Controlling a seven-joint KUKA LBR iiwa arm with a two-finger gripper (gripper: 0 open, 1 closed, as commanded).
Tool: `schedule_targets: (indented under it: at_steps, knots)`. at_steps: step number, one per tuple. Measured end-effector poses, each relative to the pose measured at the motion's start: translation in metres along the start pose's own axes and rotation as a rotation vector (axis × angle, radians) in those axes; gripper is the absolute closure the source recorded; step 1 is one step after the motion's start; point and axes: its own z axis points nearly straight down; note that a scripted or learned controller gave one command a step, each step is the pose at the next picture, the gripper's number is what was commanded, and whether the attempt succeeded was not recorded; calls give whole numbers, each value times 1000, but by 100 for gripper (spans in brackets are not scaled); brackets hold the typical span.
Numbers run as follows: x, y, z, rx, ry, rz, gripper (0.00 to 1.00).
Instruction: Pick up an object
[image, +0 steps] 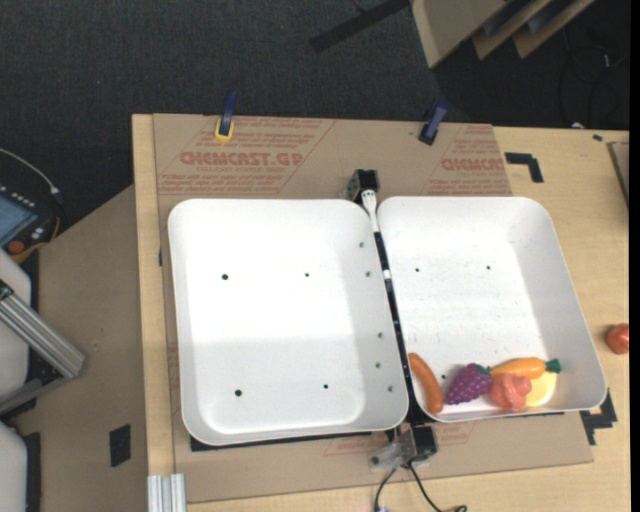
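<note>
Several toy foods lie along the near edge of the right bin (470, 250). An orange-red sausage-shaped piece (425, 382) lies at the bin's near left corner. Beside it sits a purple bunch of grapes (467, 383). To their right lie an orange carrot with a green tip (524, 367), a pink-red piece (508, 392) and a yellow piece (541, 391), touching one another.
The left bin (270, 310) stands beside the right one on a brown cardboard sheet (300, 150). A small orange object (618, 338) lies on the bench right of the right bin. Blue clamps (226, 118) hold the sheet's far edge.
</note>
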Motion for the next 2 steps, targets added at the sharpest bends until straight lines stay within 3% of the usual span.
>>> schedule_targets:
  at_steps: [1,2]
  knots:
    - [-28,-6,181,38,14,5,0]
    - [-6,12,-1,0,0,-3,0]
